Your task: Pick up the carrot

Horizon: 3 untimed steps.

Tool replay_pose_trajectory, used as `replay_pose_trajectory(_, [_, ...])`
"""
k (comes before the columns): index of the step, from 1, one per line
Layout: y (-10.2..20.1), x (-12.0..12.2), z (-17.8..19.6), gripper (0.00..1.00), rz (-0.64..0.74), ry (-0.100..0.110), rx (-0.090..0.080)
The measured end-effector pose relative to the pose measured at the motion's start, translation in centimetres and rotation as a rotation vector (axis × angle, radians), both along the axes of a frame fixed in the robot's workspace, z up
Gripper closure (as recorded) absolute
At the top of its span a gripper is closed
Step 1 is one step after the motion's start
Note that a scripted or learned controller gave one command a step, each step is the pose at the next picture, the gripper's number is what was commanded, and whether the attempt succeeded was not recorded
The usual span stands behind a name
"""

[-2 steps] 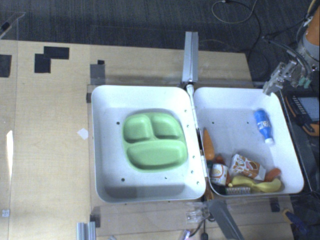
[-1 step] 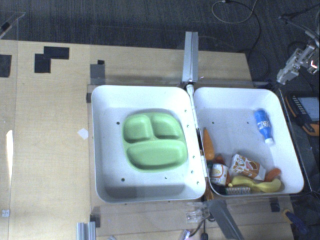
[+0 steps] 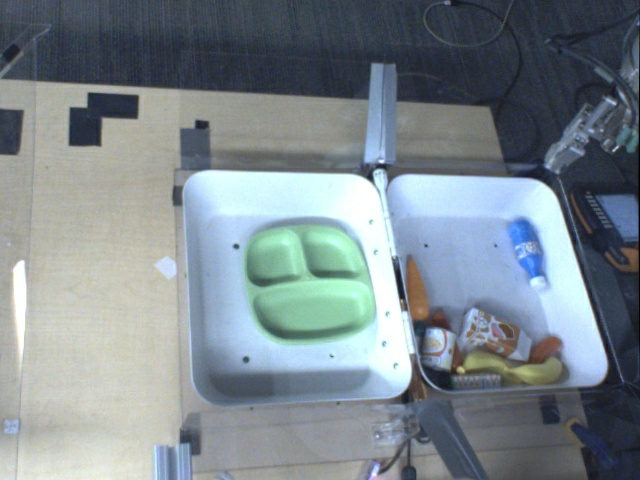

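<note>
While the gripper [image 3: 592, 133] hangs at the upper right, outside the bins and well apart from the carrot [image 3: 416, 290], its finger state cannot be told. Carrot lies lengthwise along the left wall of the right bin [image 3: 460, 203], tip pointing up-frame. Below it: a small can [image 3: 436, 346], a carton [image 3: 492, 335], a banana [image 3: 520, 373] against the bottom wall. Blue bottle [image 3: 526, 251] sits apart, near the right wall. Left bin [image 3: 215, 298] holds a green tray [image 3: 306, 280] with three compartments.
</note>
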<state>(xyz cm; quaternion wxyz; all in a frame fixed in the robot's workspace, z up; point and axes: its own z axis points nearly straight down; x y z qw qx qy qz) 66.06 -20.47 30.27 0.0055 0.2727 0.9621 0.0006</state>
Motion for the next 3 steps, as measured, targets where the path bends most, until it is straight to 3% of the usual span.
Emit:
replay_pose_trajectory(1, [1.1,0.4,-4.0,1.0,0.187,0.001,-0.002])
replay_pose_trajectory(2, [-0.1,-4.7,-4.5,1.0,0.219,0.001,-0.003])
replay_pose_trajectory(3, [0.0,-1.8,0.8,1.0,0.2,-0.001,-0.002])
